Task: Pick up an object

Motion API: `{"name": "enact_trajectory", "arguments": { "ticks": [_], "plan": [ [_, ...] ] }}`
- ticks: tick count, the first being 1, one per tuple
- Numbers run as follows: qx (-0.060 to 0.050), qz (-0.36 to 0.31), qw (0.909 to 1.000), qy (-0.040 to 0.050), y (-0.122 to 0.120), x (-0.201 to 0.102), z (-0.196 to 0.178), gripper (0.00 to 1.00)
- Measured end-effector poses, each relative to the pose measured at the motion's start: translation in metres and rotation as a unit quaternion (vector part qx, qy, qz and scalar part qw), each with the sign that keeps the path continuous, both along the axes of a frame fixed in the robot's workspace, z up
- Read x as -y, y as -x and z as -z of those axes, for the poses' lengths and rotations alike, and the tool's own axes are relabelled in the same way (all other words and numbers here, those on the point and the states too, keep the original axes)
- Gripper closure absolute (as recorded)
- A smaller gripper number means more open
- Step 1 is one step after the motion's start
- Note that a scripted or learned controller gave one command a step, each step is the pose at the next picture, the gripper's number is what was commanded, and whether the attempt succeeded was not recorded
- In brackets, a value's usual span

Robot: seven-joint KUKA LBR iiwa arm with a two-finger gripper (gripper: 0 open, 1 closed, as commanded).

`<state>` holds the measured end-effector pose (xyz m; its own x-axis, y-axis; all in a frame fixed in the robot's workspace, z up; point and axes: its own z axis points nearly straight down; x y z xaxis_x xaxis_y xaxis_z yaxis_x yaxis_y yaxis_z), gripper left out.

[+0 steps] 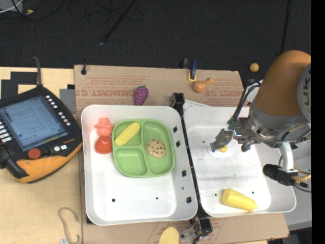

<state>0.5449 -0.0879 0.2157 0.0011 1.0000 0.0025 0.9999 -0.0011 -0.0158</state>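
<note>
Camera view, from above at a slant. Two shallow white bins sit side by side on the tabletop (pixel 40 202), over a sheet of brown cardboard (pixel 152 83). The left white bin (pixel 132 202) holds a green three-compartment plastic plate (pixel 133 164); a yellow toy corn cob (pixel 126 133) lies in its upper left compartment and a round toy cookie (pixel 156 148) in its upper right compartment. Just beside the plate's left edge stands a red and pink toy figure (pixel 103 135). The right white bin (pixel 254 182) holds a yellow cone-shaped toy (pixel 238 199) near its front wall and a small yellow object (pixel 223 149), partly hidden, directly under the claw.

The grey arm with its orange band (pixel 284 80) reaches in from the right, wrist tilted down toward the right bin's upper left area. The claw (pixel 222 142) hangs low over the small yellow object; whether its fingers grip it cannot be told, since the fingertips blur against the bin floor.

Outside the bins: one purple toy grape cluster (pixel 141 94) and one orange toy gourd (pixel 202 85) on the cardboard behind, one blue and yellow clamp (pixel 192 70), one small orange ball (pixel 254 67), one yellow rounded toy (pixel 169 235) at the front edge, and one teach pendant with a screen (pixel 35 131) at the left.
</note>
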Motion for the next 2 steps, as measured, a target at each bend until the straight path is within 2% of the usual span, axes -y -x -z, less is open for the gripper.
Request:
{"name": "enact_trajectory", "arguments": {
  "ticks": [1,2],
  "plan": [
    [0.006,-0.001,1.0000,0.0007,-0.003,0.000,-0.007,0.00],
    [0.004,-0.002,1.0000,0.0004,-0.003,-0.003,0.037,0.00]
  ]
}}
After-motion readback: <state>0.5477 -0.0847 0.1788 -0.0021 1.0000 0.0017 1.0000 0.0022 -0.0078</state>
